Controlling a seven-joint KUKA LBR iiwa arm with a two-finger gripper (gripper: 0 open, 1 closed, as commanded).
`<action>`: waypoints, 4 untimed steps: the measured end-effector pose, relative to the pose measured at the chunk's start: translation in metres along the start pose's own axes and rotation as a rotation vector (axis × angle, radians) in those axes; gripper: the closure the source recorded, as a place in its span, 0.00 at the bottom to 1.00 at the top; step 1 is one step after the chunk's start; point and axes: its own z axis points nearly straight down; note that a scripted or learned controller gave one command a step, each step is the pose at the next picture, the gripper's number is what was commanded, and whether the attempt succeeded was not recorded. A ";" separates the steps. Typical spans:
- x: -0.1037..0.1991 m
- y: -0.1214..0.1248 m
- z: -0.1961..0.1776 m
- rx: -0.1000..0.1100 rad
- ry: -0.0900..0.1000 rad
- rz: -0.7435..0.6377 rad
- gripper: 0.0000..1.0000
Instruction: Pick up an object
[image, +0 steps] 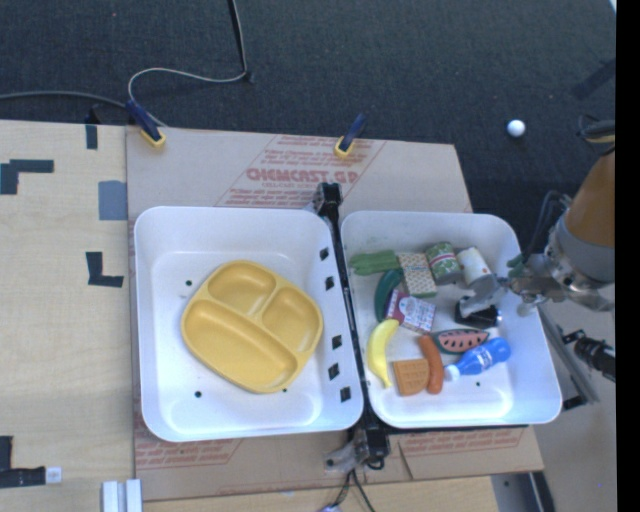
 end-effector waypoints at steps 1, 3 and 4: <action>-0.019 0.003 0.116 -0.001 -0.001 0.000 0.00; 0.010 -0.034 -0.008 -0.002 -0.001 0.000 1.00; 0.015 0.030 0.012 0.000 0.001 0.000 1.00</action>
